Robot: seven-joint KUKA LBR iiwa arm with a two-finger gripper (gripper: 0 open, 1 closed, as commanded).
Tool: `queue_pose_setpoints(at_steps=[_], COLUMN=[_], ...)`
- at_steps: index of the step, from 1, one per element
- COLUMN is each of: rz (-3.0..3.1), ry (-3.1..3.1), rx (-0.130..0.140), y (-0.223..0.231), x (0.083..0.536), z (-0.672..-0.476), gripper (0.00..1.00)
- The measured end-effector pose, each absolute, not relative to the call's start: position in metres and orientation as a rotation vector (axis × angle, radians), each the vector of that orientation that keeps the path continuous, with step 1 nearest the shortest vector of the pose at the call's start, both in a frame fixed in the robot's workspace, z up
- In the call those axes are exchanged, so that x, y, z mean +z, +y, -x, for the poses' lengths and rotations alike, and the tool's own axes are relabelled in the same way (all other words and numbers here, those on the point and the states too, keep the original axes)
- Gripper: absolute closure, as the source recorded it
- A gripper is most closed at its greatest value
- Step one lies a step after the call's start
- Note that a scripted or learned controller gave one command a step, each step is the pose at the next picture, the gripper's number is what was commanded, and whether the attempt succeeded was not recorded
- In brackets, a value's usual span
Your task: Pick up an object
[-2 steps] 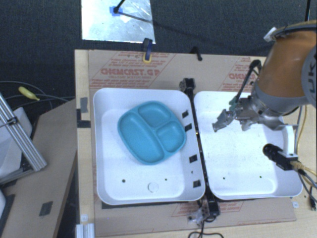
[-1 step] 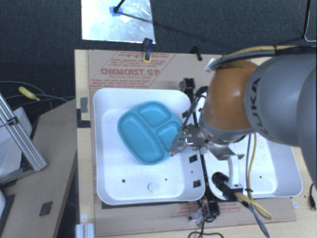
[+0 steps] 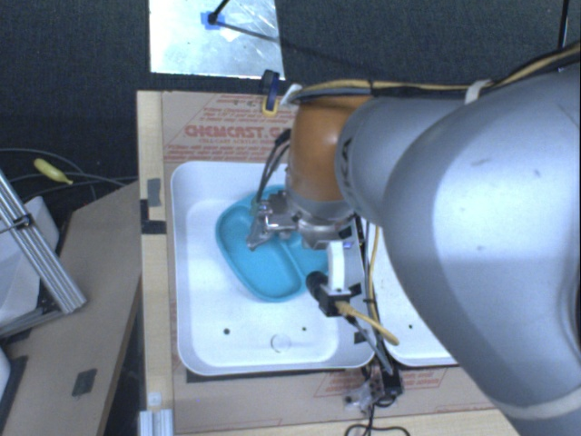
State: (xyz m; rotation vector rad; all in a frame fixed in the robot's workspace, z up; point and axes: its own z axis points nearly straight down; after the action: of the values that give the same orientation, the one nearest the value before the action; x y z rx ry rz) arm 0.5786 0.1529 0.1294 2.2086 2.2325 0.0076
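Basically one camera view to go on. The arm (image 3: 454,198) reached in from the right and hung over the left bin (image 3: 192,280), its orange band (image 3: 313,153) sitting above the bin's back half.

The gripper (image 3: 266,222) was down over the blue dish (image 3: 263,262), at the dish's upper edge. Whether it was spread or closed could not be told: the wrist hid most of it. Nothing was visibly pinched, so no hold could be claimed.

The blue dish lay on the floor of the left bin, roughly mid-bin and angled, with its right side tucked under the wrist. It was apart from the bin's left wall. The right bin (image 3: 418,348) was mostly behind the arm.

Handling, as a judgement:
- It looked like thin moulded plastic, so light and fairly stiff, with some flex at the rim.
- The smooth glossy surface was likely slippery.
- It looked too wide and shallow to span across the body.
- Best hold was probably the raised rim, one jaw inside and one outside.
- The exposed left or lower rim gave the clearest access.
- A rim grab would likely let the dish swing or tilt on lift.
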Motion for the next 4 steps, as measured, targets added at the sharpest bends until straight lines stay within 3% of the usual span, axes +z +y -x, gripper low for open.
queue_pose_setpoints(at_steps=[1, 2, 3, 4], rz=[-2.220, -2.208, -2.206, -2.228], ry=[2.210, 2.232, 2.234, 2.220], rx=[0.009, 0.015, 0.025, -0.016], y=[0.077, 0.141, 0.178, 0.145], x=[0.188, 0.274, 0.404, 0.235], z=[-0.634, -0.573, -0.484, -0.525], gripper=[0.00, 0.00, 0.00, 0.00])
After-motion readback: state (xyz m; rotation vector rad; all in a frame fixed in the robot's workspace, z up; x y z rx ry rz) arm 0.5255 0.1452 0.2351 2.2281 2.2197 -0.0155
